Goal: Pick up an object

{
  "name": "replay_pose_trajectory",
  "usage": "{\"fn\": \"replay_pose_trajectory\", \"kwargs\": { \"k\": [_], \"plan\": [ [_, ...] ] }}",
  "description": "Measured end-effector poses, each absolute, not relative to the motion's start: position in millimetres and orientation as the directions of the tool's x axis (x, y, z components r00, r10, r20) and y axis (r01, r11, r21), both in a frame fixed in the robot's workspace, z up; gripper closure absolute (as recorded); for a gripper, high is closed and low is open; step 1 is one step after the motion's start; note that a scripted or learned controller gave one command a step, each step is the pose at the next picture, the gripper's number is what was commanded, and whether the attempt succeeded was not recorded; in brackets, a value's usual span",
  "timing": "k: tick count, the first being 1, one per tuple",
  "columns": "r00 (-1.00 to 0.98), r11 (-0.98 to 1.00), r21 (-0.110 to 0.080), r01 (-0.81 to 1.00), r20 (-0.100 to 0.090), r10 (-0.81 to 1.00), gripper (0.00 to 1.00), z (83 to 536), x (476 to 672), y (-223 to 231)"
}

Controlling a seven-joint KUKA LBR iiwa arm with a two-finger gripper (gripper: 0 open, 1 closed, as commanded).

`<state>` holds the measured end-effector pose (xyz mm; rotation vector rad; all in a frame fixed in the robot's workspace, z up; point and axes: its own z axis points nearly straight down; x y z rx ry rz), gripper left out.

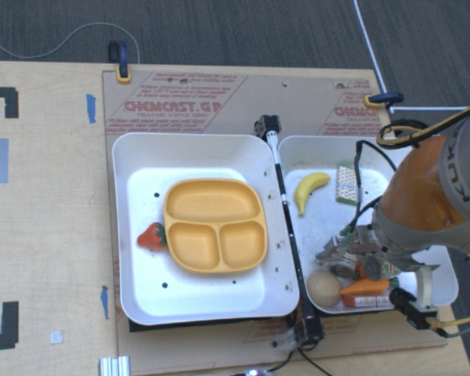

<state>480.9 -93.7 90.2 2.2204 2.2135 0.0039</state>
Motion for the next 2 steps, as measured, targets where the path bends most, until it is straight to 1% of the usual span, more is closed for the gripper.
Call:
{"fn": "replay_pose_trajectory", "kwargs": {
  "k": [1, 2],
  "plan": [
    [0.007, -0.007, 0.018, 1.000, -0.014, 1.000, 1.00, 101.1, 483.2, -98.3],
    [-0.002, 0.002, 0.002, 1.000, 0.001, 1.000, 1.00, 184.9, 480.2, -11.5]
  ]
}}
